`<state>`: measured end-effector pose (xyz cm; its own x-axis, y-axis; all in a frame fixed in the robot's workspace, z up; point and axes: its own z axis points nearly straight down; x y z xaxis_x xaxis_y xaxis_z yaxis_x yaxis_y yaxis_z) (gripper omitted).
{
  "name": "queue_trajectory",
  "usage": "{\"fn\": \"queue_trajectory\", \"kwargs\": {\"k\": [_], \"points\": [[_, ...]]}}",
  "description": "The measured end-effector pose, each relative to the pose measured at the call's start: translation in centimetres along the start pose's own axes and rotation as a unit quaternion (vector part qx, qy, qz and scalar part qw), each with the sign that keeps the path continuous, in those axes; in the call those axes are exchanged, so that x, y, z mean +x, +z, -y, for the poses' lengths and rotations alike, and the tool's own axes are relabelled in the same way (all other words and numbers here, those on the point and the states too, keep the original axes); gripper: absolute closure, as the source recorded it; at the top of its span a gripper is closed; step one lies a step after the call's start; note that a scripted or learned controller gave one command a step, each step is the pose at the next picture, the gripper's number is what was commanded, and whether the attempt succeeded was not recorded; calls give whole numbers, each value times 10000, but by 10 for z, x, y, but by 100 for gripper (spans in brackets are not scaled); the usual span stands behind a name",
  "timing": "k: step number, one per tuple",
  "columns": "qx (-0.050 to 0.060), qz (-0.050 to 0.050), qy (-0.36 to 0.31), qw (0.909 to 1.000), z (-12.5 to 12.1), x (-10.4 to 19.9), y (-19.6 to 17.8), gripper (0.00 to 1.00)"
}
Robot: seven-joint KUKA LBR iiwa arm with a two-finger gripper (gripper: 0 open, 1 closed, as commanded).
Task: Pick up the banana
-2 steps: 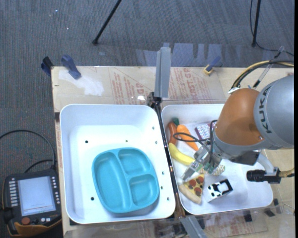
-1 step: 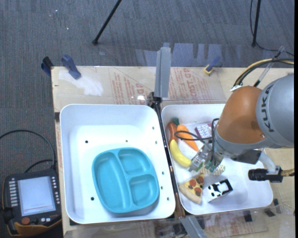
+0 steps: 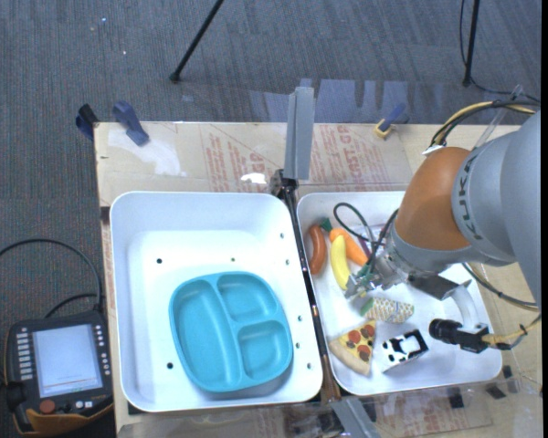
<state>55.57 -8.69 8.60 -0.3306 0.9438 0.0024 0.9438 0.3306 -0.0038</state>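
The yellow banana [image 3: 339,258] lies near the left wall of the right bin [image 3: 479,368], pointing roughly front to back. A brown sausage [image 3: 318,247] lies just left of it and an orange carrot [image 3: 354,245] just right of it. My gripper [image 3: 359,286] hangs low over the bin, right beside the banana's near end, below the grey wrist and orange band [image 3: 438,203]. Whether it touches the banana is unclear, and the arm hides the bin's back right part.
In the right bin there are also a pizza slice [image 3: 354,347], a speckled bread piece [image 3: 390,310] and a black-and-white block [image 3: 404,350]. A blue divided plate [image 3: 233,331] rests in the left bin [image 3: 132,245]. A grey post [image 3: 300,140] stands behind the bins.
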Motion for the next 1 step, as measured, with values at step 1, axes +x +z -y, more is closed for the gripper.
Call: {"fn": "queue_trajectory", "kwargs": {"k": [1], "points": [[-12,12,676,9977,-97,9,-101,100]]}}
